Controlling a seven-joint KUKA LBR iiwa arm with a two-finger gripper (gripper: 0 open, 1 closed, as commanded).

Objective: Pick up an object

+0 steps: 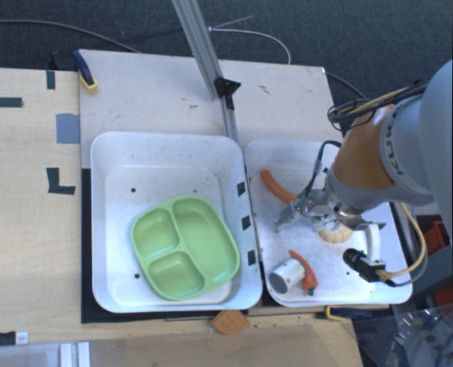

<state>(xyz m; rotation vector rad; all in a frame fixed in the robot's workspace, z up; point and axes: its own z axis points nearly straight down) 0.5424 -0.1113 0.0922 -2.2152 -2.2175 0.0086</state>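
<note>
Dark carpet with loose cables lies behind the pale surface (150,98), which carries two shallow white bins side by side. We see the left bin (108,205) holding a green divided plate (184,247), lying flat near the front, well apart from the arm, so we judge it is not the target now.

In the right bin (288,155) the small things are spread out: an orange carrot-like piece (276,186) toward the back, a white cup on its side (286,275) at the front with a small orange-red piece (304,270) just beside it, and a round beige object (334,234) near the middle.

We find the gripper (303,209) low in the right bin, between the carrot-like piece and the beige object. Its metal fingers (285,217) seem to stand a little apart, and we see nothing clamped between them.

Our judgement is that the arm is low because it is trying a grasp on one of these near objects, maybe the beige one, which is partly hidden under the wrist. A slim piece lying flat can slip out easily.

A brown waffle-like piece (229,323) rests outside the bins, at the front edge.
</note>
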